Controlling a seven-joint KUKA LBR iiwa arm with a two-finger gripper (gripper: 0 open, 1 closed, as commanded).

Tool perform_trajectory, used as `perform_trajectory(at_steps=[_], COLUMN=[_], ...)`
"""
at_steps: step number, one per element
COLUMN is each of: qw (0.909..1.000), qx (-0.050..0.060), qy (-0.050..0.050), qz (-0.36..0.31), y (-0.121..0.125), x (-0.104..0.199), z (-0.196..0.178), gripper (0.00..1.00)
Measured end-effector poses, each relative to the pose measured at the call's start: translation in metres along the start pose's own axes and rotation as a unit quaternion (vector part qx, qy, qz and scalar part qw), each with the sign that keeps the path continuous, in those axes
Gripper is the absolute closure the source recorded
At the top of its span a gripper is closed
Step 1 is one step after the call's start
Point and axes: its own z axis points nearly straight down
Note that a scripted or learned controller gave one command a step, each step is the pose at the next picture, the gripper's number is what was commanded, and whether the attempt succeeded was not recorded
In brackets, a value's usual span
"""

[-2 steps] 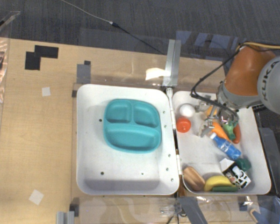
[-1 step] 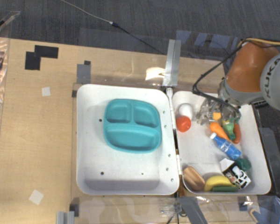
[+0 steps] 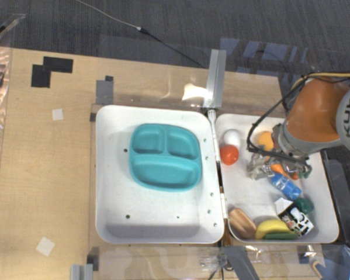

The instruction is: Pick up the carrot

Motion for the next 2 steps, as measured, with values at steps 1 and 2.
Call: perform_trajectory(at_steps=[1, 2], qw=[1.0, 1.0], qx=[0.0, 0.001], qy=[0.0, -0.005], qz=[-0.001, -0.002], y=[0.0, 0.0], x=[0.0, -0.004], z=[0.001, -0.013], gripper=[0.0, 1.0])
